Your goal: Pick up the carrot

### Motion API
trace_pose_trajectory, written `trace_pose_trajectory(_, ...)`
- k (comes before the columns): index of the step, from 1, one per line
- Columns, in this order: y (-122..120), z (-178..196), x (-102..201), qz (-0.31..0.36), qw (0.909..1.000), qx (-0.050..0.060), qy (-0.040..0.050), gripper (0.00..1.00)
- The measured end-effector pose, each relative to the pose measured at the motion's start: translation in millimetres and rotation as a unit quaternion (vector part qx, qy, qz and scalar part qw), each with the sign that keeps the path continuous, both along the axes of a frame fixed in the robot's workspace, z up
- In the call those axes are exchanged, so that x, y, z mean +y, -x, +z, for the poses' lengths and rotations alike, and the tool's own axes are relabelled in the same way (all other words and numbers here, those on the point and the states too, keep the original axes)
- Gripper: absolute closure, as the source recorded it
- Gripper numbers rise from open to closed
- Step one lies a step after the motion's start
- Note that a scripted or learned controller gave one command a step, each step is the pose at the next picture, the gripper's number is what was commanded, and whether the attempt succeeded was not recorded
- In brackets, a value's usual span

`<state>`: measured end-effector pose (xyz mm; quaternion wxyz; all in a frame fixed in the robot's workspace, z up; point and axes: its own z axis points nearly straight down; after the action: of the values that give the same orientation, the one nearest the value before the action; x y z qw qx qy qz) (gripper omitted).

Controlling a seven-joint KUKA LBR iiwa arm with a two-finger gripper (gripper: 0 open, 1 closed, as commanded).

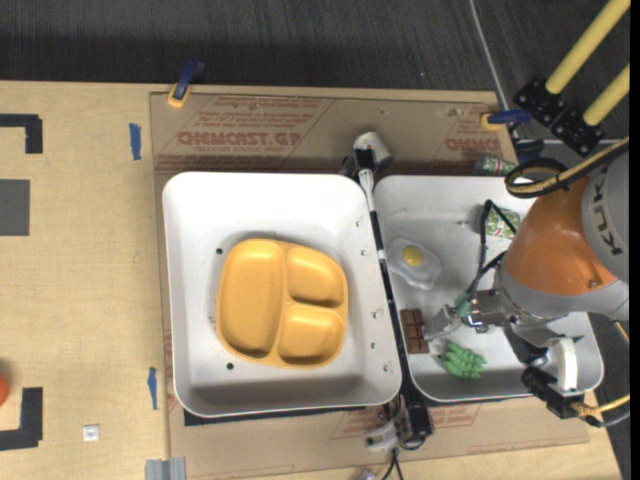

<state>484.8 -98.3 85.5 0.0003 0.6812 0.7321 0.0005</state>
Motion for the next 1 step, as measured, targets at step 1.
trace_pose_trajectory(1, -35.5, 31.6, -47.3, 0.090, 0.9960, -0.001, 0.0010, 0.00)
